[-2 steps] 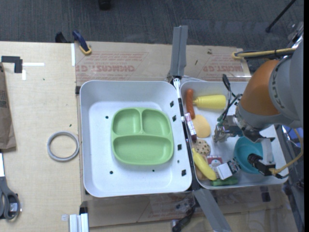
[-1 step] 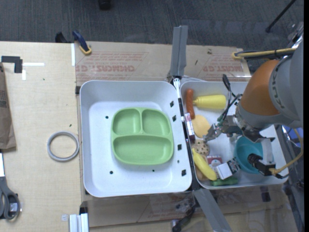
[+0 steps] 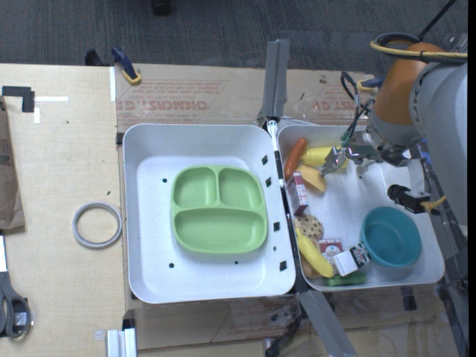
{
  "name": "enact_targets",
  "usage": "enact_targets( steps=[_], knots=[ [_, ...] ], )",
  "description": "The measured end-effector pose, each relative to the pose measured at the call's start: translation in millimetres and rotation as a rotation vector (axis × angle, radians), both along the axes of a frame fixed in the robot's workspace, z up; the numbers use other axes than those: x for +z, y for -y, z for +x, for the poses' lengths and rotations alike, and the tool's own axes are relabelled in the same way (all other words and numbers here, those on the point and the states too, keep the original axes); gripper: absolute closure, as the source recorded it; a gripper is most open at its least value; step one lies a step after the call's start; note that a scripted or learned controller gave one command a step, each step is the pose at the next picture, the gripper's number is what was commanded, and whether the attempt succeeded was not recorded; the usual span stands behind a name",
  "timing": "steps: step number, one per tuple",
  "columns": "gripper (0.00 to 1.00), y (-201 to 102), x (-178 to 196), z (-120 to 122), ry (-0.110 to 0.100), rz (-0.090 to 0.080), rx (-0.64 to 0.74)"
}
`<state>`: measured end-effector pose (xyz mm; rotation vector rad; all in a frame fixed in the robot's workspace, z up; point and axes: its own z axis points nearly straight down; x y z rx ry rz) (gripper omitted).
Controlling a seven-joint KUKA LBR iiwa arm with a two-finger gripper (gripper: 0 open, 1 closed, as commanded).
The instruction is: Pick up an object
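The arm (image 3: 439, 88) comes in at 3 o'clock, and its grey bulk is cut off by the frame's right edge and hides the back right corner of the right bin (image 3: 372, 214). The hand (image 3: 341, 160) sits low in that bin's back part, small and dark against the white floor; I cannot tell how it stands or whether it holds anything. Its tip is right beside, perhaps touching, a yellow piece (image 3: 318, 155) at its 9 o'clock.

Two white bins lie side by side on the tabletop (image 3: 59, 169). The left bin (image 3: 141, 199) holds one green divided plate (image 3: 219, 209) at its middle.

In the right bin, counted: one orange carrot (image 3: 294, 156) at 10 o'clock near the dividing wall; two yellowish pieces beside it, the second one (image 3: 312, 178) just below the first; one small reddish box (image 3: 299, 192); one cookie (image 3: 309, 227); one banana (image 3: 314, 255) toward 7 o'clock; one teal bowl (image 3: 391, 236) at 4 o'clock. A cluster of small packets (image 3: 343, 261) at 6 o'clock overlaps the banana's end, and its labels are too small to read.

On the tabletop at the left bin's 9 o'clock lies one tape ring (image 3: 97, 224). Scissors (image 3: 11, 311) at 7 o'clock are cut off by the frame edge.
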<state>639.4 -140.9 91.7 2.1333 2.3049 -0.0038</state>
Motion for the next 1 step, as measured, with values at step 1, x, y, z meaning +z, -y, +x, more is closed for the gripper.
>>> enact_targets(
  steps=[1],
  knots=[
    [0.00,-11.6,52.2,20.4,0.003,0.000,0.387]
  ],
)
